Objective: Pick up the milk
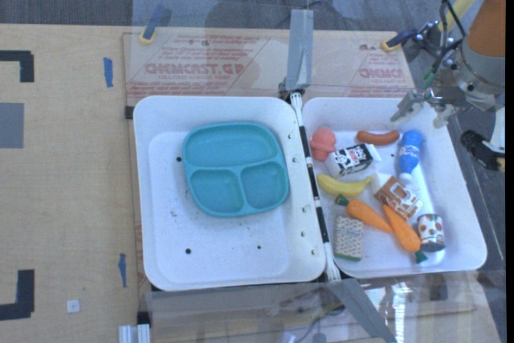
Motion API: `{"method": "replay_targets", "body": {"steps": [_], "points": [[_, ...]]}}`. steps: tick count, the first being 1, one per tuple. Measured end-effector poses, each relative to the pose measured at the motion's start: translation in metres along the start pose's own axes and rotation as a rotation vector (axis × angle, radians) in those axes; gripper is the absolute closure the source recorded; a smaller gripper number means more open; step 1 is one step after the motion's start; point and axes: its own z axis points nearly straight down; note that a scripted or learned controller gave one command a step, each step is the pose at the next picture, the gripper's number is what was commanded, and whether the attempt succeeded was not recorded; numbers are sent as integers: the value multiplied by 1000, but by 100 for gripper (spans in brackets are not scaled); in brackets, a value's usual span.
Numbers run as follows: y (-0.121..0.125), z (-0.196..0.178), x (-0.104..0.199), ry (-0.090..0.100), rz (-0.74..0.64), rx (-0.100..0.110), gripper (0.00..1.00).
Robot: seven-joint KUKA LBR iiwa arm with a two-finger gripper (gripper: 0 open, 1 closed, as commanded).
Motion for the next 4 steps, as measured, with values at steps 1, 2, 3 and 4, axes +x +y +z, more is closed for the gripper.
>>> {"method": "replay_targets", "body": {"steps": [1,2,3,4], "points": [[28,-52,-24,-2,121,-4,0],[-36,89,41,-2,265,-16,0],[-93,122,9,0,252,-17,0],[-81,34,22,-1,70,-3,0]]}}
